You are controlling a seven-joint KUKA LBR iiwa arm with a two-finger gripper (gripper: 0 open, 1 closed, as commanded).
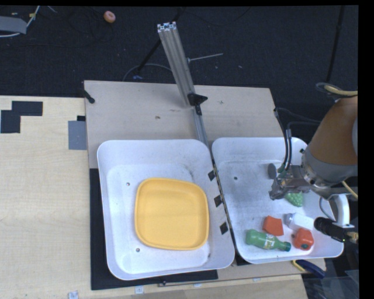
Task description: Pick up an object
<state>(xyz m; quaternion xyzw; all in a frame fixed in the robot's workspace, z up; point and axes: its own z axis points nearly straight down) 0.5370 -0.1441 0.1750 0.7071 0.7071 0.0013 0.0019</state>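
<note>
Near edge of right bin (251,175): green bottle (267,240) on its side, orange block (273,225) just behind, orange-red piece (302,238) beside. Yellow plate (172,213) in left bin (117,163). Farther in, hand (283,188) low over right bin by green object (295,199); fingers' state not discernible

We take the yellow plate (172,213) as our landmark; it lies flat in the left white bin (111,157). Just to its right we see three small black clips (217,200) along the wall where that bin meets the right white bin (248,153). Above the plate, a slanted aluminium bar (178,61) runs up across the tan board (146,111). Left of the plate lies a pale wooden surface (41,193) with dark patches. Far above the plate, to its left, a small orange ball (109,16) rests on the dark floor.
</note>
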